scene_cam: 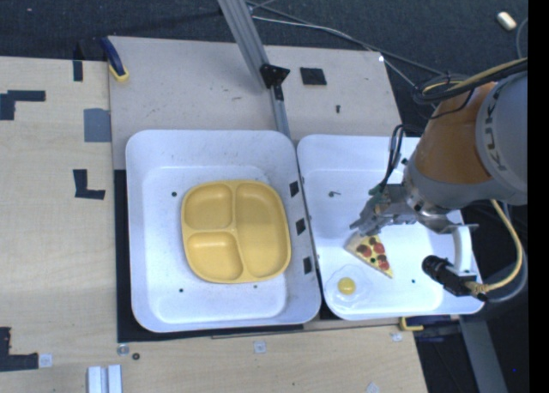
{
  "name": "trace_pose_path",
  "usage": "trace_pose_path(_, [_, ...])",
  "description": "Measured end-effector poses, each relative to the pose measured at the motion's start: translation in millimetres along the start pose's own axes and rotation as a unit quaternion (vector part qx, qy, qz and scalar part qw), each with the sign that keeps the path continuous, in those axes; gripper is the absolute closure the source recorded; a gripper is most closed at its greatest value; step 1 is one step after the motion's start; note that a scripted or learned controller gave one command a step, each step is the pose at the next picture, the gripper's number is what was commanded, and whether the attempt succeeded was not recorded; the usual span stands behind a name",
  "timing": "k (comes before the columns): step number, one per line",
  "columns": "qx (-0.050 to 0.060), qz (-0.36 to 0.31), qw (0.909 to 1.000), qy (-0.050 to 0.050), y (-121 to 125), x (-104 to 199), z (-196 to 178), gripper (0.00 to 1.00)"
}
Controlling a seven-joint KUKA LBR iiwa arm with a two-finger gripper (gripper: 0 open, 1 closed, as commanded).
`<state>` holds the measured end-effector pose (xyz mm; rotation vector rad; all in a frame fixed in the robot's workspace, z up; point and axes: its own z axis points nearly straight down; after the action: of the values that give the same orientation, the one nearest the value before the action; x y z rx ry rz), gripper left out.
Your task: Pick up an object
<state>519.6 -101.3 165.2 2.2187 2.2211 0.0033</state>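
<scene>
Two shallow white bins sit side by side on the worktop [214, 82], centre to right of frame.

Left bin [146, 211]: holds one yellow divided plate [235, 231] with three compartments, lying flat near the bin's middle.

Right bin [343, 164]: holds a toy pizza slice [371, 253], yellow with red spots, lying flat in the lower middle of the bin, its point toward lower right. A small yellow round piece [346, 286] lies below and left of the slice, near the bin's lower left corner, apart from the slice.

Arm [467, 147]: grey with an orange band, enters from the right edge of frame and reaches over the right bin. Gripper [371, 221] is low over the bin, just above the upper left end of the pizza slice in the frame. Cannot tell whether it touches the slice, how wide it stands, or whether it has hold of anything; the tip is small and dark against the wrist.

A grey metal pole [244, 27] runs down from top centre to the gap between the bins. Cables [343, 35] trail across the dark floor at upper right.
</scene>
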Motion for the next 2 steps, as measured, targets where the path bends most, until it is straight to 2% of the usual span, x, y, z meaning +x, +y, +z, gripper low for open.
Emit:
trace_pose_path(1, [0.000, 0.000, 1.0000, 0.000, -2.6, -1.1, -62.4, 1.00])
trace_pose_path(2, [0.000, 0.000, 1.0000, 0.000, -6.2, 4.9, -107.2, 1.00])
